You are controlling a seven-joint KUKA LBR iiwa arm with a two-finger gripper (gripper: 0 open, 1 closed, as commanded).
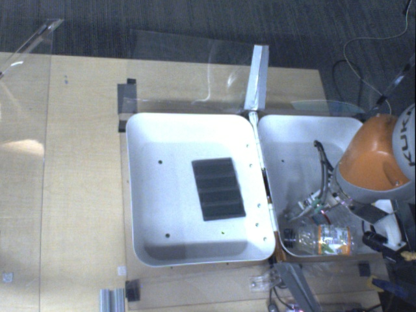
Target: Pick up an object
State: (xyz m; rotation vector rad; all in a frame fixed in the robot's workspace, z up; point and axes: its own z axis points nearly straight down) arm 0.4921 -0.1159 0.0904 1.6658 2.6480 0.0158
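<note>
A dark ribbed rectangular pad (219, 188) lies flat near the middle of the left bin (149, 148). A clear plastic bottle with an orange and green label (320, 240) lies on its side at the front edge of the right bin (292, 142). My gripper (313, 205) is low inside the right bin, just above and behind the bottle, under the arm's orange band (372, 156). I see nothing held in it.
A black cable (322, 161) loops down from the wrist into the right bin. A metal post (257, 77) rises behind the divide between the bins. Clear panels stand at the bench's back and left. Brackets and wires sit below the right bin's front edge.
</note>
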